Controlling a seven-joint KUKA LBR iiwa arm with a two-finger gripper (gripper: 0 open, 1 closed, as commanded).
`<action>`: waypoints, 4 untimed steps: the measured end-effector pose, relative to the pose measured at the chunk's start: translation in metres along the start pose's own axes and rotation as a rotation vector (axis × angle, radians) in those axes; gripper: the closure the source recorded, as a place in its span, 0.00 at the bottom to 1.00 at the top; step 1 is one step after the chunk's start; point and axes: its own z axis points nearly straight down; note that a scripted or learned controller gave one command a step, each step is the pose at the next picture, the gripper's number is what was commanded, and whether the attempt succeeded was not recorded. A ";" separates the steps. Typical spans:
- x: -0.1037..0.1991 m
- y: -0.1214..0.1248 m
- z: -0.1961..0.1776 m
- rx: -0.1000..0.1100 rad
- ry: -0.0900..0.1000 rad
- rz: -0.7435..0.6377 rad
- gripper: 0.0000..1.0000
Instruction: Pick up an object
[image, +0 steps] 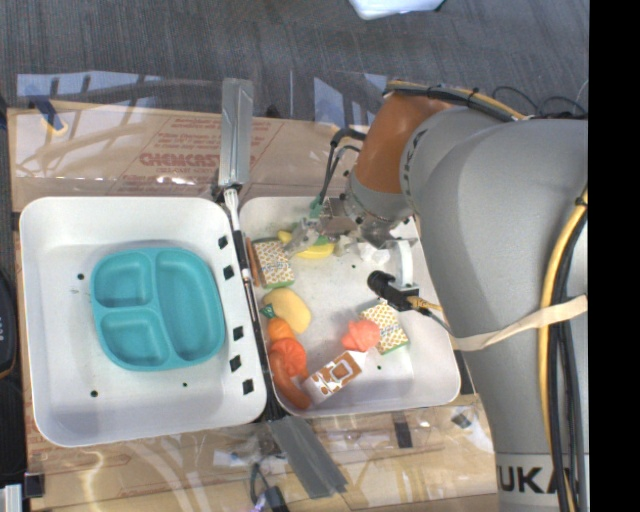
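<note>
My gripper is down in the far part of the right bin, under the orange wrist band. It hovers right over a yellow banana-shaped toy, and a small green and yellow piece lies at its left side. Whether anything is held is hidden by the wrist. Beside them lies a checkered packet. Nearer the front are a yellow lemon, two orange toys, a brown patterned box, a pink-orange toy and a second checkered packet.
The left bin holds a teal divided plate. A metal divider bar runs between the bins at the back. A black cable connector hangs off the wrist over the right bin. The arm's grey bulk covers that bin's right side.
</note>
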 end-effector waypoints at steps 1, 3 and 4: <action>0.037 -0.008 -0.001 -0.002 -0.002 -0.045 0.00; 0.046 0.002 -0.103 -0.008 -0.001 0.119 0.00; 0.015 -0.005 -0.008 0.000 -0.001 -0.083 0.00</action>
